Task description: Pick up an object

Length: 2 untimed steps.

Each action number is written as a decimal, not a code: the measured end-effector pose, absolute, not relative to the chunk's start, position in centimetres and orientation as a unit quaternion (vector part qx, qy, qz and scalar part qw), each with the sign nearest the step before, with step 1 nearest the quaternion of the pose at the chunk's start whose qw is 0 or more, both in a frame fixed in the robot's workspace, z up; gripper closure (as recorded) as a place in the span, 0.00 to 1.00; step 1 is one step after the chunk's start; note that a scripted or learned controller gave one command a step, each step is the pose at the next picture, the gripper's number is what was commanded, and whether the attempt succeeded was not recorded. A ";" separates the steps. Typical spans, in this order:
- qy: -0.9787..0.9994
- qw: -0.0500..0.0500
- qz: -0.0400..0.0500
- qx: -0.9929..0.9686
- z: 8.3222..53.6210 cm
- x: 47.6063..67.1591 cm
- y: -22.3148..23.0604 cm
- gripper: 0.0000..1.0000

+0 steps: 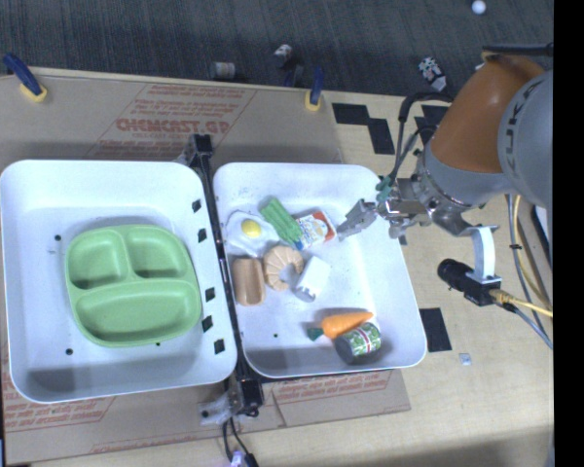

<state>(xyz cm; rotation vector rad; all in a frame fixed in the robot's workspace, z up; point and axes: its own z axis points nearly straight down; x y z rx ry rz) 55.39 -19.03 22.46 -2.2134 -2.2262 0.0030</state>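
The right bin (399, 290) holds several toy foods. A fried egg (250, 229), a green ridged piece (280, 220) and a red-and-white packet (314, 227) lie at its far side. A round tan bun (282, 264), a brown loaf (247, 280) and a small white block (313, 275) sit in the middle. An orange carrot (346, 321) and a green-labelled can (360, 341) lie near the front edge. My gripper (355, 219) hangs low over the bin's far right part, just right of the packet. Nothing shows in its grasp.
The left bin (29, 212) holds a green divided tray (131, 282). A black divider strip (214, 251) runs between the bins. Both bins rest on cardboard (175, 115). The arm's orange-banded body (482, 115) looms over the bench to the right.
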 end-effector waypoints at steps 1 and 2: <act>-0.709 0.001 0.001 -0.705 22.5 55.4 -19.0 0.00; -0.709 0.001 0.001 -0.705 22.5 55.4 -19.0 0.00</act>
